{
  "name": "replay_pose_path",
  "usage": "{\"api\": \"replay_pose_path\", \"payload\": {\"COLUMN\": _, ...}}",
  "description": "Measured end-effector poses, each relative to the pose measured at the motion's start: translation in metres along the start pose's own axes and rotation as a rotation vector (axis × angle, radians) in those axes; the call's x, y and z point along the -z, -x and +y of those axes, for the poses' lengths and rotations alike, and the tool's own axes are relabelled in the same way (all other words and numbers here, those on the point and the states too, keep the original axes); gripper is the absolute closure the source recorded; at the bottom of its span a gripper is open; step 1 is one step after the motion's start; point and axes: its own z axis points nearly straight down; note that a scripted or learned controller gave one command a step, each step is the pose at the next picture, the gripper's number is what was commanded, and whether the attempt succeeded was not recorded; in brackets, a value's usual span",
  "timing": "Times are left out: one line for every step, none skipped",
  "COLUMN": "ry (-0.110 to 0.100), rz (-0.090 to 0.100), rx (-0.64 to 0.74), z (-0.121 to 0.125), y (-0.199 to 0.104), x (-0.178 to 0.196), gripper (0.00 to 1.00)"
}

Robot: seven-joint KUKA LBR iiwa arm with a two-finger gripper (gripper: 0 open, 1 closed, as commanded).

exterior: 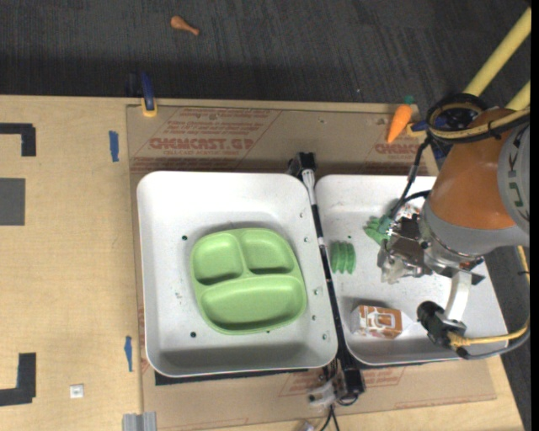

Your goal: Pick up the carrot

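An orange carrot with a small green top lies on the cardboard bench behind the right bin, outside its far rim. My gripper hangs over the middle of the right bin, well in front of the carrot and apart from it. A green leafy piece sits just to the gripper's upper left, partly hidden by the wrist. I see nothing orange at the gripper.
In the right bin lie a ridged green item near the left wall and a small brown-and-white packet at the front. The left bin holds a green divided plate. A small orange object lies on the dark floor beyond the bench.
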Motion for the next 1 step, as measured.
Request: {"api": "replay_pose_path", "payload": {"ry": 0.002, "rz": 0.0, "rx": 0.001, "z": 0.0009, "y": -0.0007, "x": 0.0104, "gripper": 1.0}}
